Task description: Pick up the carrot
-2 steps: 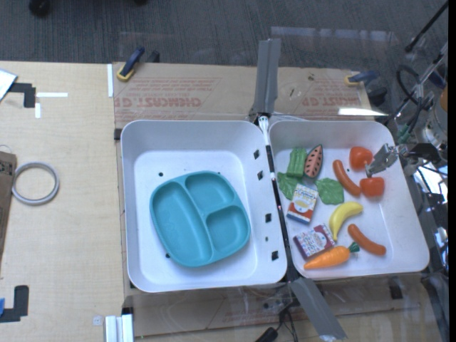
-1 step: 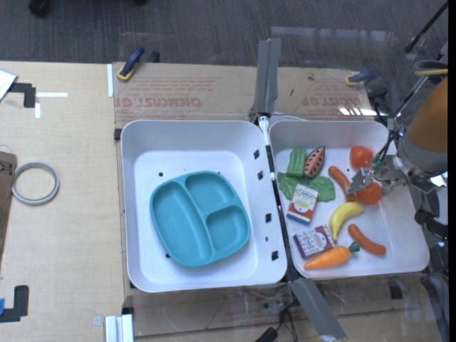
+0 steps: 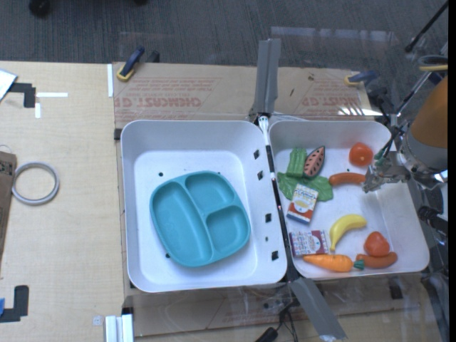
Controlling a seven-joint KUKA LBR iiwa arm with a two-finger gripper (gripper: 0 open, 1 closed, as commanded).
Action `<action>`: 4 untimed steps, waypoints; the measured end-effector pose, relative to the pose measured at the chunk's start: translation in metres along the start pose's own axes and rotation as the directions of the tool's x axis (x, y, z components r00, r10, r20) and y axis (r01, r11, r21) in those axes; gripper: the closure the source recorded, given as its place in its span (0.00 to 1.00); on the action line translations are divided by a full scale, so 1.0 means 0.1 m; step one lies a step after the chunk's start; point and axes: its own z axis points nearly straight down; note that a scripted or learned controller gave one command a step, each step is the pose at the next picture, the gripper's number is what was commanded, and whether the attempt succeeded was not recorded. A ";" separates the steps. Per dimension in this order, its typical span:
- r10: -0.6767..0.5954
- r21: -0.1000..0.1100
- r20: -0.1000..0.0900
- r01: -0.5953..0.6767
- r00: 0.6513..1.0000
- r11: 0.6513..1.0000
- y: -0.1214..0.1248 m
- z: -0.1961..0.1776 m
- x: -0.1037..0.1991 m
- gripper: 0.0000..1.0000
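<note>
The carrot (image 3: 329,262) is orange with a green stub at its right end. It lies flat along the front edge of the right bin (image 3: 410,212). My gripper (image 3: 372,179) hangs over the right side of that bin, well behind the carrot and close to a small orange sausage (image 3: 346,179). The fingertips point down and left, and nothing shows between them.
In the right bin lie a banana (image 3: 345,228), a tomato (image 3: 377,244), a red sausage (image 3: 380,261), an orange ball (image 3: 360,154), a watermelon slice (image 3: 313,161), green leaves (image 3: 296,164) and two small cartons (image 3: 304,202). The left bin (image 3: 142,212) holds a teal divided tray (image 3: 201,218).
</note>
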 end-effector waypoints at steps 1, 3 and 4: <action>0.012 0.006 -0.001 -0.012 1.000 1.000 0.49 -1.25 -0.10 1.00; 0.630 0.009 0.005 -0.630 0.777 0.776 0.93 -0.65 0.57 1.00; 0.830 0.008 0.007 -0.830 0.558 0.558 0.64 -1.53 1.19 1.00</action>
